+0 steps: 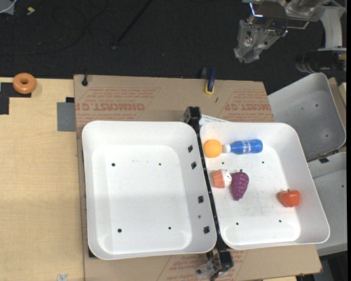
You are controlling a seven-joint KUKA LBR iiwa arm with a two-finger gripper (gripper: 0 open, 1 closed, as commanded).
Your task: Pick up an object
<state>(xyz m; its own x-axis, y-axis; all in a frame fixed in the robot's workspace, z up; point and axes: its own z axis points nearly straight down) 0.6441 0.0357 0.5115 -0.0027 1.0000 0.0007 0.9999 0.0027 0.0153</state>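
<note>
The right bin (307, 215) holds several objects. An orange ball (212, 148) lies at its upper left, touching the cap end of a blue bottle (243, 147) lying on its side. Below them sit a small orange-and-white piece (220, 179) and a purple grape bunch (239, 184), side by side. A red pepper-like piece (289, 198) rests toward the right wall. My gripper (250, 47) hangs high above the bench's far edge, up and beyond the right bin, with nothing visible between its fingers.
The left bin (93, 186) adjoins the right one along a black clipped divider (199, 174). Both rest on a cardboard sheet (140, 101). An orange ring (24, 83) lies on the wooden bench far left. A blue-yellow clamp (209, 81) stands at the cardboard's back edge.
</note>
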